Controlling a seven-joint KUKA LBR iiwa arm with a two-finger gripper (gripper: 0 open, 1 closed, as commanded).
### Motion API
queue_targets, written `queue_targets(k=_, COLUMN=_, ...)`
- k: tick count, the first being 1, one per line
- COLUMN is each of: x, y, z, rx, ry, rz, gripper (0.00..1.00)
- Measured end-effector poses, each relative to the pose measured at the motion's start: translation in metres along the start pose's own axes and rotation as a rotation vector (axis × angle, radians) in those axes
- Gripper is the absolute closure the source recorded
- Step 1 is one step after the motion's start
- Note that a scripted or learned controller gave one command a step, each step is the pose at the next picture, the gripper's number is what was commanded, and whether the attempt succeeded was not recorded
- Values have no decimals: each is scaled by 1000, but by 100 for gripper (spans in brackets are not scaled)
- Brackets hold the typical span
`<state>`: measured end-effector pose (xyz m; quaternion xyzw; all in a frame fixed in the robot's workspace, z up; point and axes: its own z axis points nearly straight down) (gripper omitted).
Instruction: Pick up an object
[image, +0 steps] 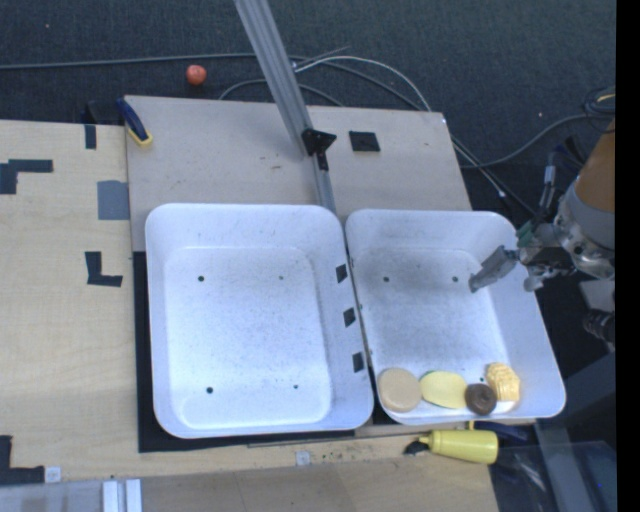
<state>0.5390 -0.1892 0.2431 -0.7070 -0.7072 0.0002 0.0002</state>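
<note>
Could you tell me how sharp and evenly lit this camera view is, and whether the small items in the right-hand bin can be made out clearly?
Camera view: soft and low in resolution, evenly lit, no strong glare on the right bin; the gripper reads as a blurred grey shape; the tan disc, yellow oval piece, dark round piece and corn-like piece show colour but little detail.

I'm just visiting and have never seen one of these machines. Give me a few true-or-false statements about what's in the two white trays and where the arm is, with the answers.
1. The small objects lie together at the near edge of the right bin. True.
2. The gripper is lifting the yellow oval piece. False: the yellow oval piece lies on the bin floor, well apart from the gripper.
3. The gripper hangs over the right bin's right side. True.
4. A small red ball lies in the left bin. False: the red ball lies on the dark floor beyond the bench.
5. A yellow-handled tool lies outside the bins, beside the right bin's near edge. True.
</note>
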Motion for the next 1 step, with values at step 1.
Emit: queue_targets(k=1, x=40, y=-20, z=5, rx=0, ry=1, rz=-2, gripper=0)
